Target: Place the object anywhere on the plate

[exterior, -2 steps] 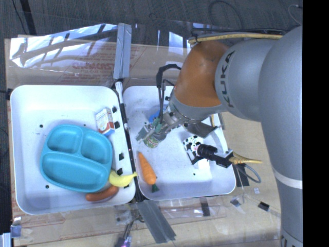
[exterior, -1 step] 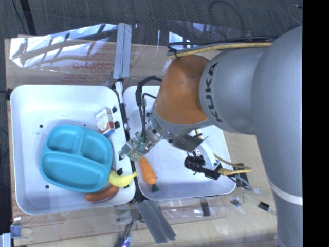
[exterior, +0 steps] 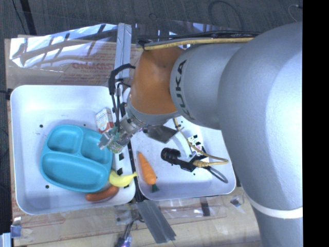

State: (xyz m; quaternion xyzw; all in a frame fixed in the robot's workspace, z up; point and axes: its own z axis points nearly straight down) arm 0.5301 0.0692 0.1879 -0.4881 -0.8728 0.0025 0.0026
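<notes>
A blue divided plate (exterior: 72, 158) lies in the left bin (exterior: 25, 112). My gripper (exterior: 115, 140) hangs over the plate's right rim, close to the wall between the bins. A small white and red carton (exterior: 104, 120) sits just up and left of the gripper, beside the plate's far right corner. Something small and pale greenish shows at the gripper's tip, too blurred to name. The arm's orange band and grey body cover much of the right bin (exterior: 216, 187).
A yellow banana (exterior: 120, 179) and a brown sausage (exterior: 102, 194) lie by the plate's near right corner in the left bin. An orange carrot (exterior: 147, 170) lies in the right bin near the dividing wall.
</notes>
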